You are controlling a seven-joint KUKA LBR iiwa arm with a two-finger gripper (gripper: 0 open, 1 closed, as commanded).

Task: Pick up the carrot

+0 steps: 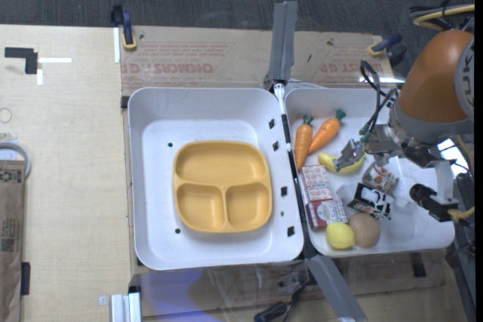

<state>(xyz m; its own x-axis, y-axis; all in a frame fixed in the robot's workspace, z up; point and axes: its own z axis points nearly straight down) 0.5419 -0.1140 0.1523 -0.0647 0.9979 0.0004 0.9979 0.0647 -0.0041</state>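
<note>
The hand [352, 155] hangs low over the banana [337, 163] (its grip state cannot be told), beside two carrots [314, 138].

Two carrots lay in the right bin [430, 237], upper-left area, near the divider between bins. Left carrot [303, 143]: orange, green stem up top, nearly upright, tip pointing down. Right carrot [324, 133]: orange, green stem at upper right, tilted diagonally, tip toward lower left. The two sat just beside each other, lower ends close, maybe touching. Both flat on bin floor, ungripped.
</note>
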